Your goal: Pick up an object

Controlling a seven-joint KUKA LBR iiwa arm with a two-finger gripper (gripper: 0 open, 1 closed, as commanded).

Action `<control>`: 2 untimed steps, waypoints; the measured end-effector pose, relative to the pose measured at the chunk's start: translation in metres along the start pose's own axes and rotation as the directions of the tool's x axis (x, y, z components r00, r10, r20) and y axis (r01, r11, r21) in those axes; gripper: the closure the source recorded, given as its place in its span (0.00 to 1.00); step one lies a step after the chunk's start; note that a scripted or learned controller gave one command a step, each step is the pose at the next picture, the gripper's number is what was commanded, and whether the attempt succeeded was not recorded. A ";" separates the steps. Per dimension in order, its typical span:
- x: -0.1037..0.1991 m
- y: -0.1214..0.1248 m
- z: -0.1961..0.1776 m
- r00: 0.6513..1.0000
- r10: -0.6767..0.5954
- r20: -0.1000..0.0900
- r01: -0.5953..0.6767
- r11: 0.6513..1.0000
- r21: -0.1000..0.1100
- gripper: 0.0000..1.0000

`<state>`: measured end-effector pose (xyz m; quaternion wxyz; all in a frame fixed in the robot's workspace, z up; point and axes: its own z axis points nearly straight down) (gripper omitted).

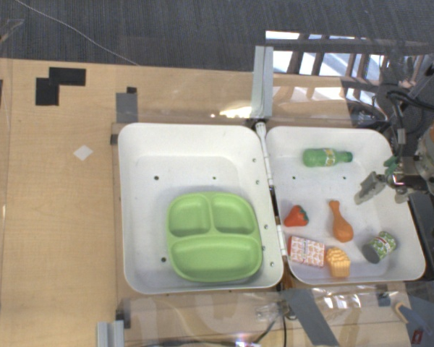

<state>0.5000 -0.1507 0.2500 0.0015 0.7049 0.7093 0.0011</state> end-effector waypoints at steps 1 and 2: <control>-0.001 0.022 0.078 0.999 0.048 0.000 -0.048 0.999 0.002 0.00; 0.007 0.018 0.154 1.000 -0.028 0.000 0.028 1.000 -0.002 0.00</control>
